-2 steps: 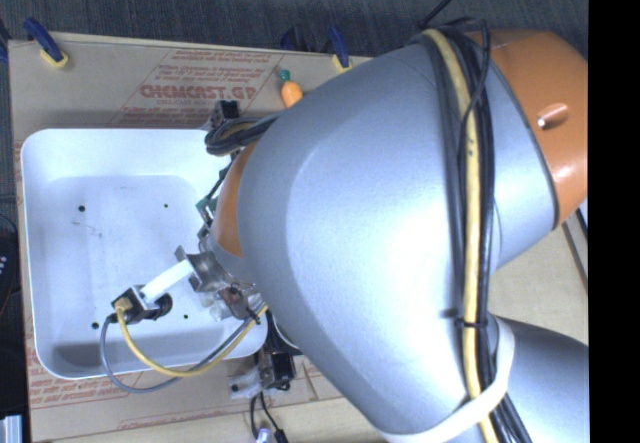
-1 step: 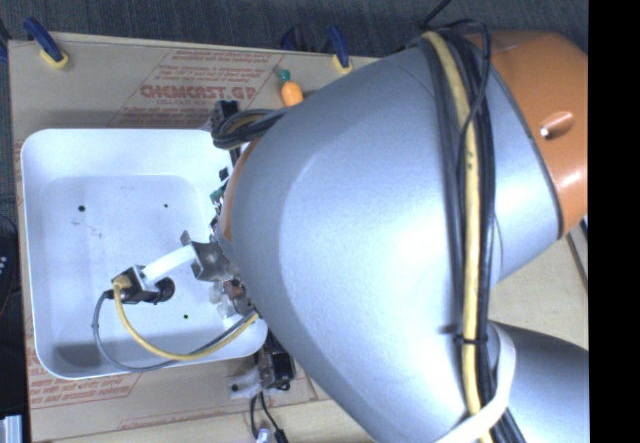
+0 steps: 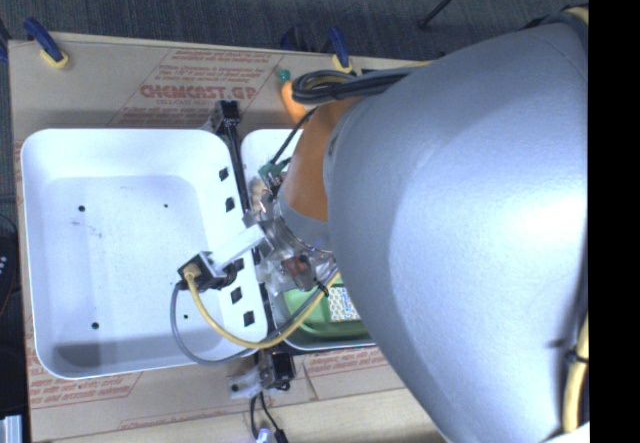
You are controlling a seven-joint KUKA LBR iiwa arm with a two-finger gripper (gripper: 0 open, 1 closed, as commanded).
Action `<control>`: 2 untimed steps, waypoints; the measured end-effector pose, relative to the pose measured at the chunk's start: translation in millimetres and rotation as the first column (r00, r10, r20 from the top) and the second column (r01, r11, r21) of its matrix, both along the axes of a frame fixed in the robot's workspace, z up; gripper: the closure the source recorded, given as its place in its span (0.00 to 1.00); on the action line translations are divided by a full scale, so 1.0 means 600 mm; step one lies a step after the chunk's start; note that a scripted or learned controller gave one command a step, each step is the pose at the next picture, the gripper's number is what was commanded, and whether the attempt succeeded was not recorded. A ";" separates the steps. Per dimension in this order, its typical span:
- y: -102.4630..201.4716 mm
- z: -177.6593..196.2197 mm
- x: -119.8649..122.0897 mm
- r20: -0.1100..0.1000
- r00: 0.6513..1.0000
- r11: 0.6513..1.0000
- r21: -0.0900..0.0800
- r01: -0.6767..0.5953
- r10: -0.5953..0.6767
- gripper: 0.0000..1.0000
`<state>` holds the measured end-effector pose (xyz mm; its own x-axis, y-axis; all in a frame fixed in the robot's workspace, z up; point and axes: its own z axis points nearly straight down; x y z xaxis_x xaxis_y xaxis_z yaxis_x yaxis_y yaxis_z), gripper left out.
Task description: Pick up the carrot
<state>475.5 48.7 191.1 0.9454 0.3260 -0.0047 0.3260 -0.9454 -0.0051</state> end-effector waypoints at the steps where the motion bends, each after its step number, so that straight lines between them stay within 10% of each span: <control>1: 0.002 0.016 0.000 -0.005 1.000 1.000 0.004 -0.007 0.007 1.00; 2: 0.186 0.091 0.001 0.003 0.999 0.999 -0.002 0.044 -0.044 1.00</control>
